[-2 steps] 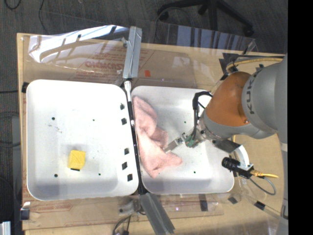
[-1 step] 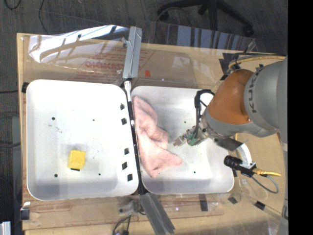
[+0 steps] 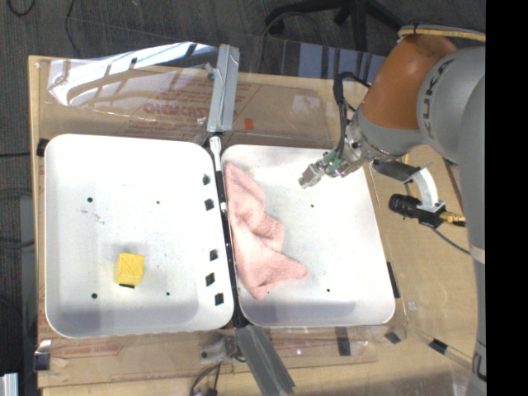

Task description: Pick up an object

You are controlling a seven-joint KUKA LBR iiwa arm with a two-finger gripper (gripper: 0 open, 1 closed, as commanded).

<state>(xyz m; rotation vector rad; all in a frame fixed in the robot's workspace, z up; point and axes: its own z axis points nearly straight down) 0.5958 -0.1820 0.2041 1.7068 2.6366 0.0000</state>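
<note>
Partial white "KUKA" lettering on the grey arm [image 3: 450,89]; faint, possibly unreadable red print on the bench [image 3: 177,106].

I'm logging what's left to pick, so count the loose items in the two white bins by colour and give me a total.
Pink: 1, a crumpled pink cloth in the right bin
Yellow: 1, a small yellow block in the left bin
Total: 2

bench [image 3: 429,312]: pale wood | on it: left bin [image 3: 66,163]; right bin [image 3: 363,246], touching side by side
</note>
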